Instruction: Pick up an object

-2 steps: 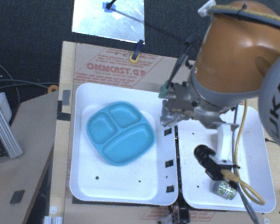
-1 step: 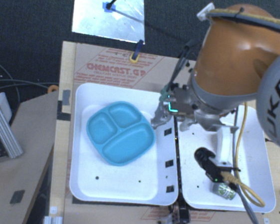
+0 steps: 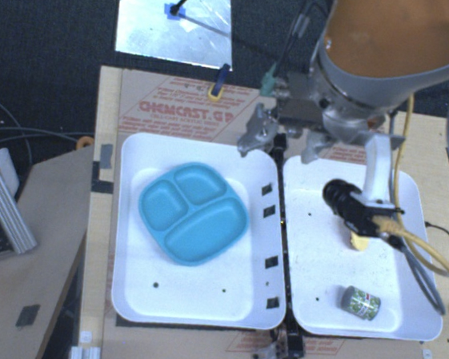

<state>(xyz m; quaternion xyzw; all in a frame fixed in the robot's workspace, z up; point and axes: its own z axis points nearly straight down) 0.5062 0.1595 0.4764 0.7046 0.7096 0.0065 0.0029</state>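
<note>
My arm comes in from the upper right, its grey body and orange band large in the camera view. The end effector (image 3: pixel 284 144) hangs at the far end, two grey fingers (image 3: pixel 255 135) spread apart and pointing down, with nothing between them.

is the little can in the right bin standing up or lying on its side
Lying on its side: the can shows its long green body across the right bin's floor, one round end facing left.

"CHEMCAST GP" on brown board (image 3: pixel 186 102)
</note>
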